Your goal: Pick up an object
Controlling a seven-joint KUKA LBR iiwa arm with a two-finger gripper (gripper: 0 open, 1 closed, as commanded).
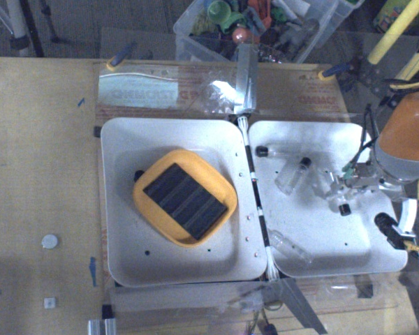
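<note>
Claw (343,195) low in right bin (314,253); its opening cannot be told.

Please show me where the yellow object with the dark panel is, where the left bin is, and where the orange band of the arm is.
yellow object (185,198), camera view, on its dark panel.
left bin (119,152), camera view, on its bare upper-left floor.
orange band (405,128), camera view, on its middle.

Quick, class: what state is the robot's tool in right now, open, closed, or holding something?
Tool: low over the right bin, among clear plastic items; open or closed cannot be told, and nothing is visibly gripped.
</note>
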